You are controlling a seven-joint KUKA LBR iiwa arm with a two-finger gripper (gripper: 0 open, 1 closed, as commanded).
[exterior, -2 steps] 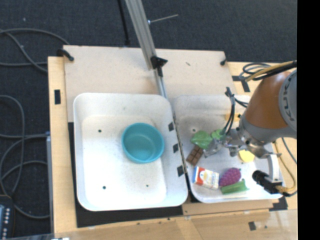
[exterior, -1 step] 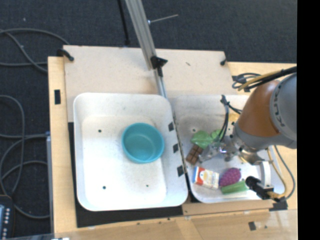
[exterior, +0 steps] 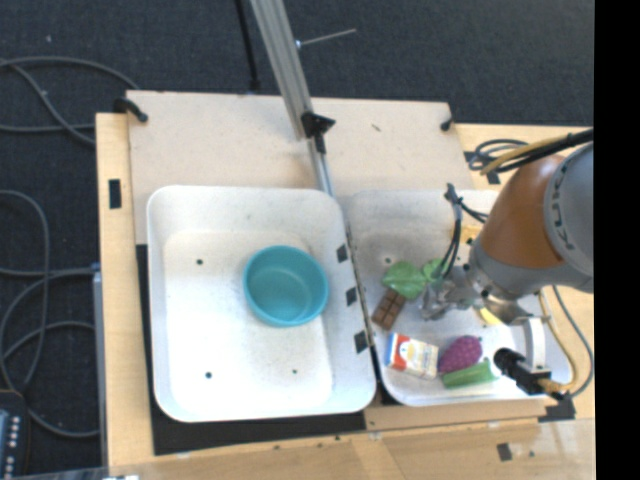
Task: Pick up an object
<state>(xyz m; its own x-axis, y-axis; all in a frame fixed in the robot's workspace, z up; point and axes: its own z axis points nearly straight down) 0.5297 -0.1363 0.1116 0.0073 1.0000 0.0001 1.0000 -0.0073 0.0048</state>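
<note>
My gripper point(exterior: 437, 300) hangs low in the right bin point(exterior: 400, 218), just right of a green crumpled object point(exterior: 404, 277) and above the other items. A small brown block point(exterior: 388, 312) lies left of the gripper. Near the front of the bin lie a white carton with red and orange print point(exterior: 414, 354), a purple fuzzy ball point(exterior: 461, 351) and a green stick-like piece point(exterior: 468, 375). I see nothing between the fingers.
The left bin point(exterior: 180, 368) holds a teal bowl point(exterior: 286, 285) near its middle. A slanted metal pole point(exterior: 290, 68) rises from the back between the bins. The arm's orange band point(exterior: 525, 218) covers the right bin's right side.
</note>
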